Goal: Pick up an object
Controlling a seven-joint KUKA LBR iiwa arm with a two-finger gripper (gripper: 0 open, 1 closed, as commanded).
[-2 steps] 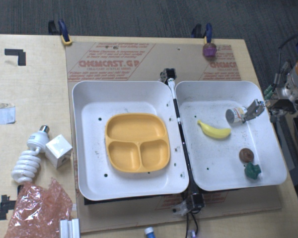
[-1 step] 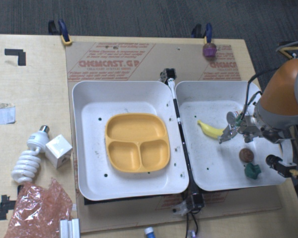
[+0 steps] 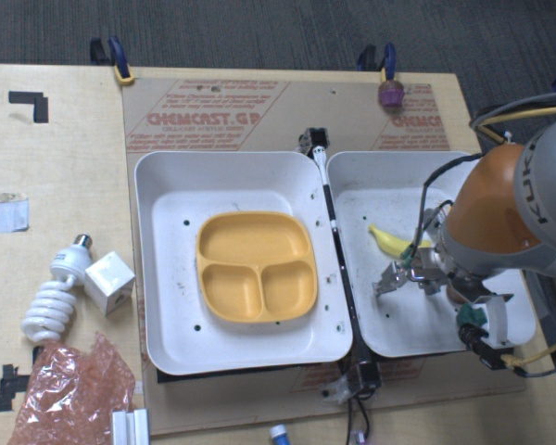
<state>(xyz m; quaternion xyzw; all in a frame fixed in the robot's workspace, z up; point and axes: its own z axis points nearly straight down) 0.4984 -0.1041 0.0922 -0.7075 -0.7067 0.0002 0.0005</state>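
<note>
A yellow banana (image 3: pixel 387 239) lies in the right bin (image 3: pixel 371 327), towards its left-middle part. My gripper (image 3: pixel 396 279) is low in that bin, just in front of the banana and very close to its near end. The grey arm with its orange band (image 3: pixel 493 207) covers the right half of the bin and hides what lies beneath it. A yellow divided plate (image 3: pixel 257 265) rests flat in the middle of the left bin (image 3: pixel 167 313).
Off the bins to the left lie a spiral light bulb (image 3: pixel 56 297), a small white box (image 3: pixel 109 282) and crumpled pink plastic (image 3: pixel 69 392). A purple item (image 3: pixel 391 92) sits on the board behind the right bin. Cables trail by the arm at the right.
</note>
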